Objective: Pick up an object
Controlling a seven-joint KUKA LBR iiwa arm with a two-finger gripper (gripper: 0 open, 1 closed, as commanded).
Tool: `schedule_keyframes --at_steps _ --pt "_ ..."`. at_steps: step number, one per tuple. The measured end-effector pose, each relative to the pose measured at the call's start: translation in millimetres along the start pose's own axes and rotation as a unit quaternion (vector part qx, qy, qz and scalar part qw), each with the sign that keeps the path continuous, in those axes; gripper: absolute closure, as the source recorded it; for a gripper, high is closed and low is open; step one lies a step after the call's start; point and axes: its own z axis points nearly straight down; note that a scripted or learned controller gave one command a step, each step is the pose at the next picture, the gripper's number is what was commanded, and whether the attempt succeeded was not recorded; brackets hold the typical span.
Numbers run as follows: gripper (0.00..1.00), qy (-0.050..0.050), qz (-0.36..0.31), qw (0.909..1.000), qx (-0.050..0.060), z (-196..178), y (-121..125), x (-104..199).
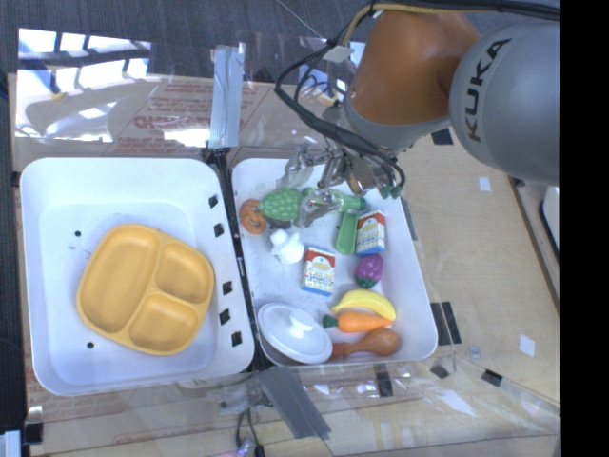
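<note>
Reaching into the right bin (419,284) from the far side, my gripper (324,187) hangs low over the crowded back part of it, near the green toy vegetable (282,205) and the green bottle (346,229). Whether the gripper is wide, narrow or holding something, I cannot tell; the metal parts blur together with the objects under them.

No object is lifted yet, as I judge it. Possible targets lie close together: the small carton (371,233) just beside the bottle, the pretzel (252,217) at the bin's left wall, the purple fruit (369,269) and the milk box (319,271) nearer the middle.

The risk is this crowding. If I close here, I may catch two things at once, or push one sideways so it slips out. The rounded vegetable can also roll away. The left bin (48,255) has a yellow divided plate (143,288), well apart from my work.
</note>
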Motion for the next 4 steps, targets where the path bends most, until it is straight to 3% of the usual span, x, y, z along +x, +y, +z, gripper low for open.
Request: schedule_keyframes --at_steps 1,2,3,4 --pt "1.0 0.006 -0.146 0.9892 -0.004 112.4 -90.2 8.9" --pt "1.0 0.002 -0.043 0.9991 -0.001 64.4 -67.6 -32.8" --pt "1.0 0.004 -0.129 0.9916 -0.003 120.0 -117.2 43.2" --pt "1.0 -0.001 -0.14 0.9901 0.001 8.9 -122.7 -19.5"
